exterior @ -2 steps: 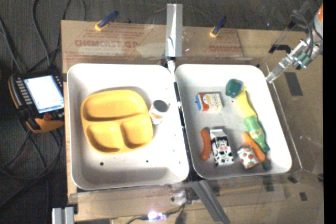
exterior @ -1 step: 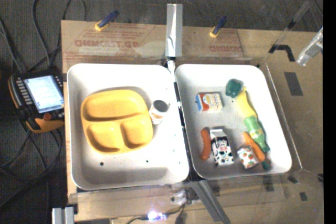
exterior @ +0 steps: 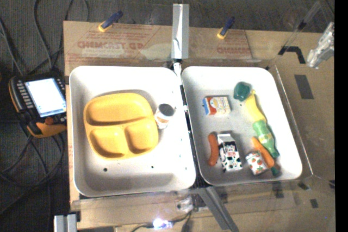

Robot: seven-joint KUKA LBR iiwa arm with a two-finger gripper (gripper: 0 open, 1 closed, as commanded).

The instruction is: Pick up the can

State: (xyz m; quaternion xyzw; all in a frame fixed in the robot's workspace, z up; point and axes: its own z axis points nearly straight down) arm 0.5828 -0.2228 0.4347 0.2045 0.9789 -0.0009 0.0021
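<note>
The small can [exterior: 164, 114], with a pale label and a dark, shiny top, is lying in the left shallow white bin [exterior: 81, 171], towards that bin's right wall. It is touching or sitting just beside the upper right corner of a yellow plastic tray with three compartments [exterior: 120, 125], which is taking up most of the left bin's floor. Nothing is lying over the can, and the bin wall is standing close on its right.

The right shallow white bin [exterior: 283, 89] is holding a crowd of toy groceries. A small orange and white carton [exterior: 216, 105] is lying near the top left, with a teal lump [exterior: 242, 90] above and to its right. A yellow banana-like piece [exterior: 253, 107] is running down from the teal lump towards a green bottle [exterior: 265, 137]. An orange carrot [exterior: 263, 152] is lying against the bottle. A reddish sausage [exterior: 212, 148] is resting beside a black and white cow-patterned carton [exterior: 229, 152], and a small red and white carton [exterior: 254, 163] is sitting near the bottom.

Both bins are resting on a brown cardboard sheet [exterior: 119, 46], which two blue and yellow clamps [exterior: 110, 20] [exterior: 226, 26] are gripping along its far edge. A handheld screen unit [exterior: 41, 98] is glowing at the left.

A pale, translucent shape [exterior: 321, 49] is showing at the right edge, too blurred to identify.
</note>
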